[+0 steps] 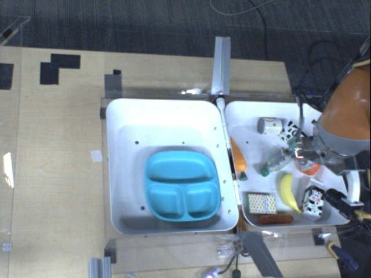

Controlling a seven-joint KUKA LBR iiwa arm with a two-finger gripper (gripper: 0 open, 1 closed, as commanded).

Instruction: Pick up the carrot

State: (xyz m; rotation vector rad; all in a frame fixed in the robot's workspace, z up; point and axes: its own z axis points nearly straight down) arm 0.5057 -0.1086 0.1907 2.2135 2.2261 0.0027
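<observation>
The carrot [237, 156] lies against the right bin's [249, 112] left wall; the jaws' state I cannot tell.

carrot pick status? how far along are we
Done: nothing that shows. The carrot lies in the right bin, against its left wall, untouched.
In hand: the gripper sits over the clutter mid-bin, near the green bottle and the banana, apart from the carrot. No carrot between its fingers.
Left: move across to the carrot, grasp it, lift it.
</observation>
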